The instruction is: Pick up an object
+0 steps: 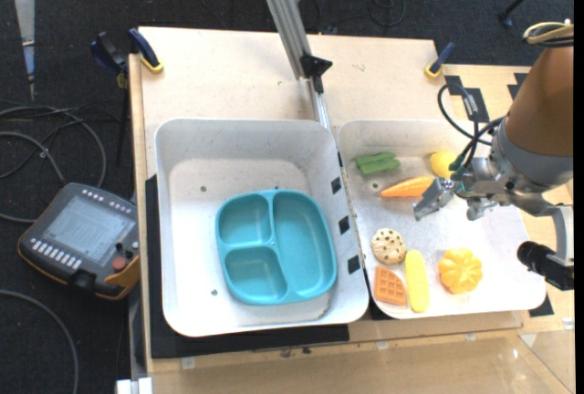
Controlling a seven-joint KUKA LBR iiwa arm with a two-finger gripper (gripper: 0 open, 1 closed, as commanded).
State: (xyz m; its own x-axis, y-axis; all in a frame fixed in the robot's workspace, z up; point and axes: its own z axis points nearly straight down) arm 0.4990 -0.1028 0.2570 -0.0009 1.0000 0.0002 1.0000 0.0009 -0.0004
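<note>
Orange toy carrot (408, 189) looks light, stiff and slippery; grip across its thick middle. Whether the jaws (436, 197) are spread, I cannot tell.

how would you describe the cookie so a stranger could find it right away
Look in the right-hand white bin, toward its near left corner. The cookie lies just above the orange waffle and beside the yellow corn; it alone is round, pale and dark-speckled.
</note>
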